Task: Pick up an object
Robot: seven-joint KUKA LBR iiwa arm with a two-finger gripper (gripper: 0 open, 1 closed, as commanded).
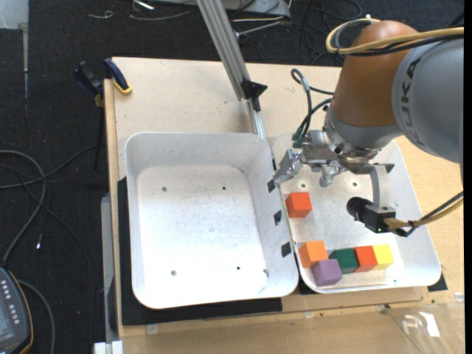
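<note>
My gripper (306, 172) hangs over the upper part of the right bin (417, 227), its two metal fingers (285, 169) spread apart with nothing between them. An orange cube (299, 203) lies on the bin floor just below and in front of the gripper, apart from it. Along the bin's near edge sits a cluster of blocks: an orange one (313, 251), a purple one (327, 271), a green one (344, 260), a red one (366, 257) and a yellow one (383, 254).
The left bin (140, 198) stands beside the right one, their rims touching. A slanted aluminium pole (225, 39) runs down to the gap between the bins at the back. A blue and yellow clamp (110, 76) lies at the bench's far left corner.
</note>
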